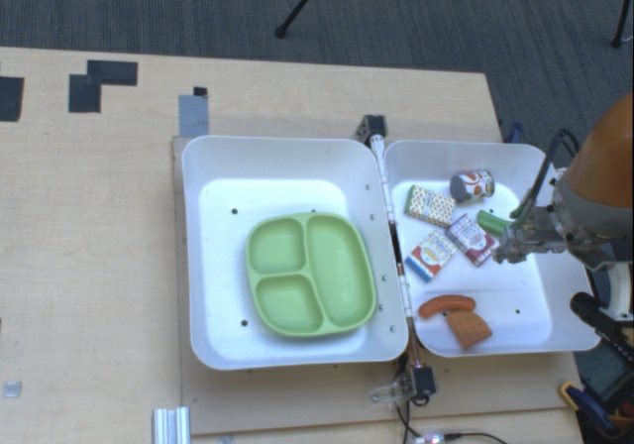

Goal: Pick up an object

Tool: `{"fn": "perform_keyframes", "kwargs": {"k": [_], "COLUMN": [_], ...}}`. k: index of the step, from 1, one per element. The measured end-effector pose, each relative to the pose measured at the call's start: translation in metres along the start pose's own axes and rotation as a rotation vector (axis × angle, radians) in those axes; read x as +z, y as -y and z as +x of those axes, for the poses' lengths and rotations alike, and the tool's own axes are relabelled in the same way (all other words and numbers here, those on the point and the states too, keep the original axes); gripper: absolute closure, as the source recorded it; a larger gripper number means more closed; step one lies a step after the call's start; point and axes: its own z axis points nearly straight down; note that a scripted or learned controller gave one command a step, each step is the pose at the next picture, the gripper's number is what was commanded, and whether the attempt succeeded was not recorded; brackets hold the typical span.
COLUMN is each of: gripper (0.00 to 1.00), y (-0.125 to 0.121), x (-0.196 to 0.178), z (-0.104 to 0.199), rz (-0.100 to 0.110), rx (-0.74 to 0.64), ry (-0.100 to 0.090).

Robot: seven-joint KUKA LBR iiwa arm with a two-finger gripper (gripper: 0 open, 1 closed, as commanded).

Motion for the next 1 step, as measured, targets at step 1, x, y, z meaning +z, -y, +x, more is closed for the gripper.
{"fn": "perform_keyframes", "kwargs": {"k": [1], "gripper": [0.00], "y": [0.0003], "x": [0.0005], "z": [0.0006], "rz": [0.001], "rx": [-0.001], "ry": [-0.001]}}
